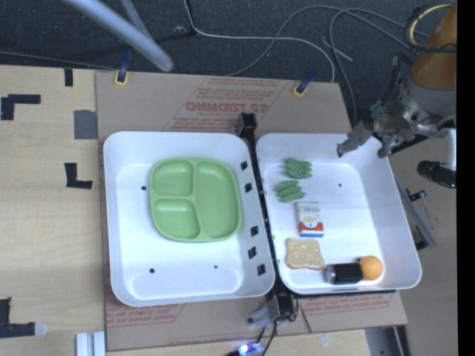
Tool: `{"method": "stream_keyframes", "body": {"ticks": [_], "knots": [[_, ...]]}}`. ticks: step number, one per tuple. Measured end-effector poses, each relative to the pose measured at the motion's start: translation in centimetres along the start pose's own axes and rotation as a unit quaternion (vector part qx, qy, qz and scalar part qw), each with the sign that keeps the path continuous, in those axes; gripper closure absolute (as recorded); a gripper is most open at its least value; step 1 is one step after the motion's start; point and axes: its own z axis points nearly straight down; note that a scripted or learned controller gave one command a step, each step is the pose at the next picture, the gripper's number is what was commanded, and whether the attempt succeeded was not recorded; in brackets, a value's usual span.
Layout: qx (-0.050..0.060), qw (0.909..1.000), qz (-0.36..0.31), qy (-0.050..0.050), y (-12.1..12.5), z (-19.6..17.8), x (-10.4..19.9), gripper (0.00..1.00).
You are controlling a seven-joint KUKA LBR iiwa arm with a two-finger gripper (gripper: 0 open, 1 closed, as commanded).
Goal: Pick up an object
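Left bin (119,199): white, shallow. Holds one green plate (196,199) with three compartments, lying flat near the bin's middle.

Divider: black clips (252,199) run down the seam where the two bins meet.

Right bin (386,199): white, shallow. Contents, far end to near end:
- Green pods, upper (298,167), just right of the seam.
- Green pods, lower (289,191), just below the first, apart from it.
- Carton (309,219), white with a red lower band, lying flat near the bin's middle.
- Toast (304,254), tan, flat, just below the carton.
- Black item (342,274), against the near wall, right of the toast.
- Orange ball (370,268), touching the black item's right end.

Gripper (365,144): at the right bin's far right corner, above the rim, on the grey arm (430,87) entering from the right. Two dark fingers (350,145) point down and left, spread apart, with nothing between them.

Relation: all six items lie left of and below the gripper. The upper pods are nearest, still clearly apart from the fingertips. The ball and black item are well apart from it, at the opposite end.

Bench (44,221): pale wood with black marks; cardboard sheet (223,102) under both bins.
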Motion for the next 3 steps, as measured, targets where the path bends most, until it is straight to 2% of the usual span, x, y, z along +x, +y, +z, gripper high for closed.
{"method": "stream_keyframes", "body": {"ticks": [1, 2, 3], "knots": [[-0.006, 1.0000, -0.001, -0.001, 0.2, -0.7, 0.0, 0.00], [-0.004, 1.0000, -0.001, -0.001, 0.2, 4.0, 0.8, 0.00], [-0.003, 1.0000, -0.001, -0.001, 0.1, 10.3, 0.2, 0.00]]}}
